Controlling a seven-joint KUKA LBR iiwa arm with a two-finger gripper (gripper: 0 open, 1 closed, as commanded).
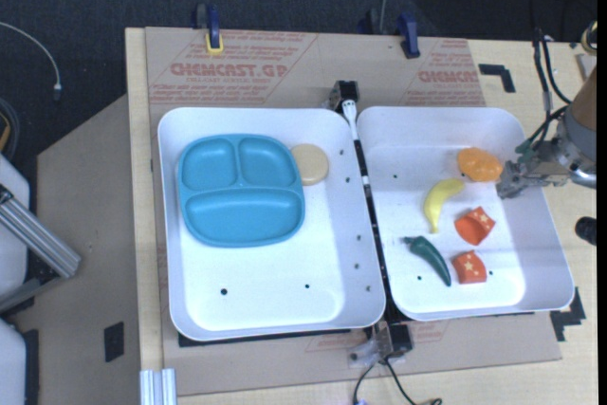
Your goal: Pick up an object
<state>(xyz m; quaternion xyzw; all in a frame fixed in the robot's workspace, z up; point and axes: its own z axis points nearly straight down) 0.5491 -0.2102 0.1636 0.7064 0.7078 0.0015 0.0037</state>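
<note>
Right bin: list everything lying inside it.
The right bin holds an orange piece, a yellow banana, a green pepper and two red pieces. The gripper covers a patch near its right rim.

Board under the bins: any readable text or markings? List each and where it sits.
"CHEMCAST G P": red print on the board, behind the left bin.
"CHEMCAS...": same red print behind the right bin, cut off by black tape.
Smaller red lines under both: too blurred to read.
Nothing readable on the bins or their contents.
</note>
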